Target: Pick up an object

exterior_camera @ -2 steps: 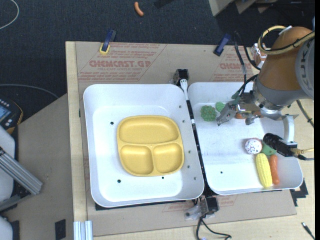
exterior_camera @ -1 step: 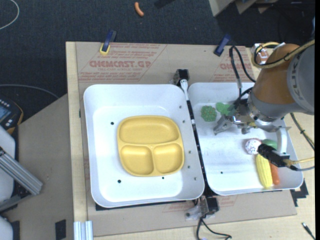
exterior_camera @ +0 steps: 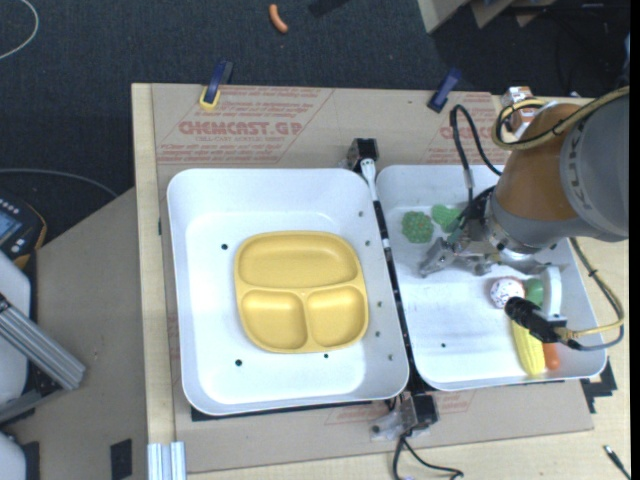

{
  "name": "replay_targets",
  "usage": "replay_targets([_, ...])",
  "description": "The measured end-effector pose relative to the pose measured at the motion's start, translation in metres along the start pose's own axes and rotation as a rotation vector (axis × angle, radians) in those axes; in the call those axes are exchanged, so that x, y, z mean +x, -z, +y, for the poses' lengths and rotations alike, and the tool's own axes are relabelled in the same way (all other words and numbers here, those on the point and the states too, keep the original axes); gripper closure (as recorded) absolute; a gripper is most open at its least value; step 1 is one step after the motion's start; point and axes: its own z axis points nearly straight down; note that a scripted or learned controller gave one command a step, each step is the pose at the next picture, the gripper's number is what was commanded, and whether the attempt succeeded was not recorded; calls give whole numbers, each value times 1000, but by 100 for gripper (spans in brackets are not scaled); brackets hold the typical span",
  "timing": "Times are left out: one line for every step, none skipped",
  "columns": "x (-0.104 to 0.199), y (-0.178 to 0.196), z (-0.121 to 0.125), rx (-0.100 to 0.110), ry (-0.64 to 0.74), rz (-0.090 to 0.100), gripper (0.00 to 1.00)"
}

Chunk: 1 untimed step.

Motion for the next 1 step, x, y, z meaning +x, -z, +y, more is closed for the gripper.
replay_targets([0,12,1,-5,-2,-1,100])
